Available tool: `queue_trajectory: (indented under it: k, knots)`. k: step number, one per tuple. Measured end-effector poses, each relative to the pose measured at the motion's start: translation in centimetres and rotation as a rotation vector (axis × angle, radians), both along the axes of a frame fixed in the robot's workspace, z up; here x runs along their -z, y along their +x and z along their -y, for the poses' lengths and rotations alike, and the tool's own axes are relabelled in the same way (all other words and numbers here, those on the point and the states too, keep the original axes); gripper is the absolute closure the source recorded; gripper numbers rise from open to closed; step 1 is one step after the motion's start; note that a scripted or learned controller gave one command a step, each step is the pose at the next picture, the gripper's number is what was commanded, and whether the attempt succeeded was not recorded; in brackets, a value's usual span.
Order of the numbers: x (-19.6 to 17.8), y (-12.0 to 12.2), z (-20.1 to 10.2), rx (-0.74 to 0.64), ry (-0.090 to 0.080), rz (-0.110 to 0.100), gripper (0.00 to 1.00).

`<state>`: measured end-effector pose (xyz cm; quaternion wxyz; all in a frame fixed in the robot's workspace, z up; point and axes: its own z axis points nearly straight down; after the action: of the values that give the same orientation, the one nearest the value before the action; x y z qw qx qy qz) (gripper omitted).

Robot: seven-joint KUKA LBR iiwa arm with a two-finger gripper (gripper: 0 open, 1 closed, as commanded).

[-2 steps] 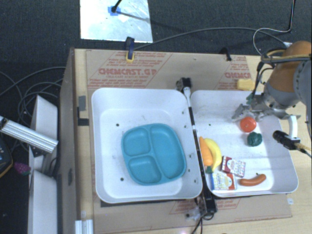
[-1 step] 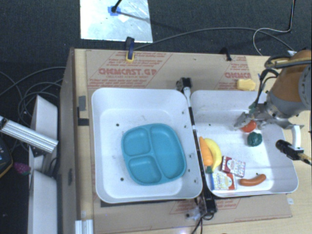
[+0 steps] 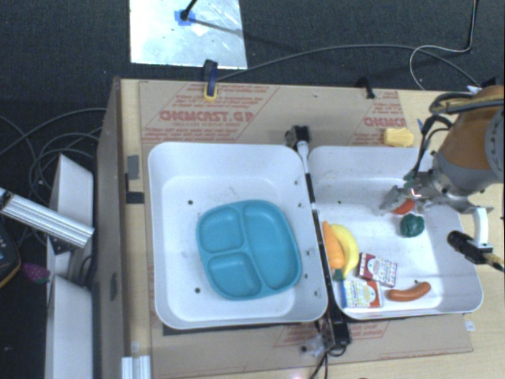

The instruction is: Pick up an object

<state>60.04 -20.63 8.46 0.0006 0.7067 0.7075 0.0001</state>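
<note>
The arm's [image 3: 473, 144] bulk hides most of the gripper [image 3: 404, 200], low in the right bin [image 3: 458, 294]; a small red-orange piece [image 3: 404, 207] sits at its tip, but whether the fingers pinch it cannot be told. Nearby lie a green lump [image 3: 411, 226], banana [image 3: 346, 245], carrot [image 3: 334, 248], cartons [image 3: 369, 281] and sausage [image 3: 409, 291]. The left bin [image 3: 170, 212] holds a blue divided plate [image 3: 248, 248].

I log, left bin [image 3: 170, 212]: one blue divided plate [image 3: 248, 248]. Bench [image 3: 237, 113]: printed cardboard sheet, yellow block [image 3: 398, 137] near far right corner. Floor: silver sheet [image 3: 188, 20], loose cables [image 3: 47, 133].
</note>
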Motion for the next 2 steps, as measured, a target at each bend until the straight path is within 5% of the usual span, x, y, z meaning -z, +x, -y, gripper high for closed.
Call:
queue_trajectory:
  k: [1,2]
  knots:
    - [-6.2,4.8,0.0,-0.003,-0.001,0.005,0.0]
    - [0.1,2.8,-0.8,-0.001,0.001,-0.001,0.0]
